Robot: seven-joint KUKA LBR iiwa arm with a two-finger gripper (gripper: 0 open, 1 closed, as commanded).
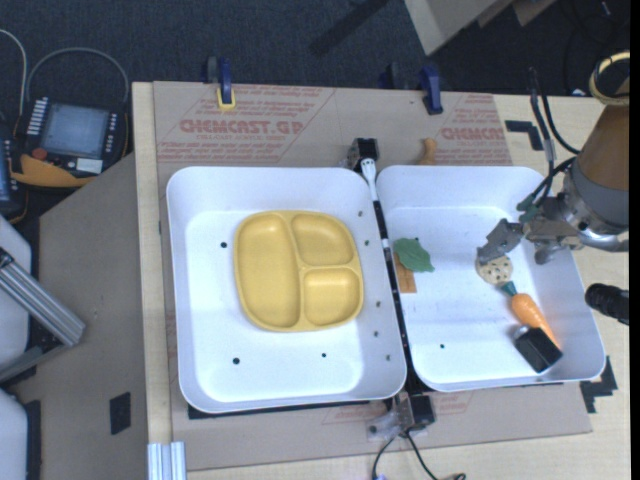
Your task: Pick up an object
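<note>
In the right bin (450,353) lie a green leaf-shaped piece (413,256), a small beige speckled round piece (492,269), an orange carrot (529,311) and a black block (538,349). My gripper (522,246) hangs over the right side of this bin, open, with its fingers spread and nothing between them. Its left finger (497,239) is just above the beige piece. The carrot lies a little below the gripper, with the black block beyond it near the bin's front right corner.
The left bin (200,368) holds a yellow divided plate (298,268). A brown strip (405,276) lies along the ridge between the bins. Clamps (225,80) and cables sit at the bench's back edge. The arm's grey body (610,168) stands at the right.
</note>
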